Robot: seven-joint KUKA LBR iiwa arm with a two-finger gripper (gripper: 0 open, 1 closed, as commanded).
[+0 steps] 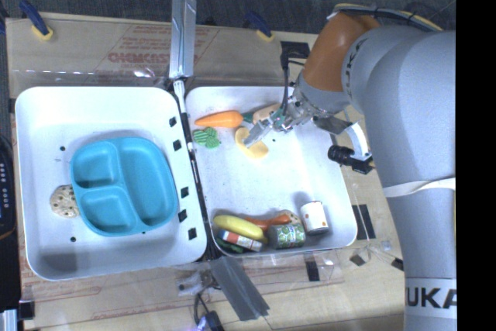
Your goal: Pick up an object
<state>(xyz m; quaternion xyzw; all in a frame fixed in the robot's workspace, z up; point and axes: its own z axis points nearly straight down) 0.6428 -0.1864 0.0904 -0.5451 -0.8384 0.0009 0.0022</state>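
Observation:
My gripper reaches into the right bin from the upper right, its tips low over a pale yellow piece near the bin's back. An orange carrot with a green top lies just left of the tips, and a small green toy sits below it. Along the front wall lie a yellow banana, a green can, a small red and orange item and a white cup. Nothing shows clearly between the fingers.
The left bin holds a blue divided plate and a speckled cookie at its left. A metal divider bar stands between the bins at the back. The arm's grey body covers the right side.

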